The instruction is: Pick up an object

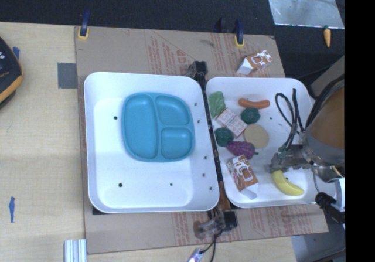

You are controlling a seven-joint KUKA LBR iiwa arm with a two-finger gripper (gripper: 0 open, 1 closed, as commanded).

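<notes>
The right bin (293, 88) holds several toy foods: a green leaf (217, 104), a sausage (254, 103), a dark green broccoli (250, 116), a small pink-and-white packet (230, 122), a tan round disc (256, 136), a teal lump (223, 136), purple grapes (241, 149), an orange-and-white carton (241, 173) and a yellow banana (287, 184). My gripper (285, 161) hangs over the bin's right side, just above the banana and right of the grapes. Nothing is visibly held. The grey arm with its orange band (329, 126) comes in from the right.
The left bin (105, 190) holds a blue divided plate (158, 126). Another small carton (255, 63) lies on the cardboard behind the right bin. Black cables (288, 109) loop over the right bin's far corner. A yellow-and-black device (7, 76) sits at the left edge.
</notes>
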